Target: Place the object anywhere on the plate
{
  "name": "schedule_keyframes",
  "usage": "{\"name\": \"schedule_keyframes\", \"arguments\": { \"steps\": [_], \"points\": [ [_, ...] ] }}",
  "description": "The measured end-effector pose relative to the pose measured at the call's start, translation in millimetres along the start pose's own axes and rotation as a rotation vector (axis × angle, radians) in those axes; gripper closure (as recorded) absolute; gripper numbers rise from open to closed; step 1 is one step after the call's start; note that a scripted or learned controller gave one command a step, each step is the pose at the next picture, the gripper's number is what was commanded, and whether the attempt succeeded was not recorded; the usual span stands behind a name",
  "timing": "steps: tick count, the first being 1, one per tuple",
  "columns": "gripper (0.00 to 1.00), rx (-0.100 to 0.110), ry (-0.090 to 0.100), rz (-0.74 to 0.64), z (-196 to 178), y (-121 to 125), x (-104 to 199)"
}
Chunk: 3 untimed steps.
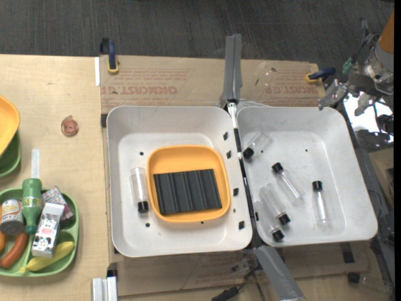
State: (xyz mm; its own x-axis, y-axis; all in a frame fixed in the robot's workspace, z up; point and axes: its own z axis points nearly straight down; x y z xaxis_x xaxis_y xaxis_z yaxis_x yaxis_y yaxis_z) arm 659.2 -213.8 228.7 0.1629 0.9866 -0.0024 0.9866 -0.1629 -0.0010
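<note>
An orange plate (186, 156) lies in the left bin (119, 231) with a black ridged block (188, 190) resting on it. A clear vial with a black cap (138, 190) lies on the bin floor just left of the plate. The right bin (351, 168) holds several more clear vials, among them one (255, 146) by the divider, one (286, 180) in the middle and one (319, 202) further right. My gripper (345, 101) hangs above the right bin's far right corner, open, with nothing between its fingers.
A green tray of toy food (69, 243) and a yellow bowl (6, 127) sit on the wooden table at the left. A small pink disc (70, 126) lies near them. Clamps (110, 58) (319, 76) hold the cardboard behind the bins.
</note>
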Motion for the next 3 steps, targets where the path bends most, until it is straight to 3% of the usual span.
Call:
{"name": "schedule_keyframes", "arguments": {
  "steps": [1,3],
  "points": [
    [0.0,0.002,0.001,-0.015,2.5,-3.2,15.6],
    [0.0,0.0,0.0,-0.009,-1.7,-0.4,2.2]
  ]
}}
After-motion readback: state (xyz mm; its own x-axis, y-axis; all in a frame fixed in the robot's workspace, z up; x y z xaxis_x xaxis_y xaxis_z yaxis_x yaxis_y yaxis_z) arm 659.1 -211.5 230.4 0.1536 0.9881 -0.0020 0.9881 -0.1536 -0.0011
